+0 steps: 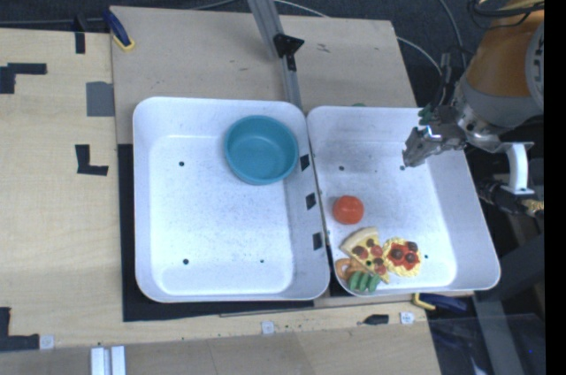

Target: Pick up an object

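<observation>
The gripper (416, 150) hangs over the right bin (460, 214); whether it is spread or pinched, I cannot tell. Below it lie a round, smooth orange ball (348, 209), without a long axis, and a flat pizza toy (378, 258), lengthwise left-right. A glossy blue bowl (260, 149) sits in the left bin (177, 214)

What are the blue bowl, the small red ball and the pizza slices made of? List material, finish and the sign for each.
Round blue bowl in the left bin: likely plastic, smooth and matte, even colour with soft shading.
Small red-orange ball in the right bin: probably plastic or rubber, slightly glossy, a faint highlight.
Two toy pizza slices: seemingly moulded plastic with painted toppings; too small to be sure.
</observation>
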You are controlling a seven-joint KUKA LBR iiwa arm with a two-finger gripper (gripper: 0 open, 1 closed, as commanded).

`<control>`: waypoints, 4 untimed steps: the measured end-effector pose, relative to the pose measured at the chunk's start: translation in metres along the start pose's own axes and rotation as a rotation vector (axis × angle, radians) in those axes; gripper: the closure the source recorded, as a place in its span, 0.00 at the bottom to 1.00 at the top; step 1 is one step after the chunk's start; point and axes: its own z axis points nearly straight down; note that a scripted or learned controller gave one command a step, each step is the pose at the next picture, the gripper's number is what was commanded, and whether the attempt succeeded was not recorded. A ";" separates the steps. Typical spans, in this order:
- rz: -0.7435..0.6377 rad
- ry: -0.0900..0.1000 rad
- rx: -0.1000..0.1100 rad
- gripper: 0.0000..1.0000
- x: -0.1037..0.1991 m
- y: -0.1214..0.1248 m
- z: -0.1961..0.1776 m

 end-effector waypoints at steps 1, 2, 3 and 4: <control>-0.004 0.002 0.001 1.00 0.055 0.010 -0.011; -0.005 0.002 0.003 1.00 0.107 0.024 -0.001; -0.004 0.001 0.003 1.00 0.156 0.036 0.006; -0.004 0.001 0.002 1.00 0.204 0.046 0.008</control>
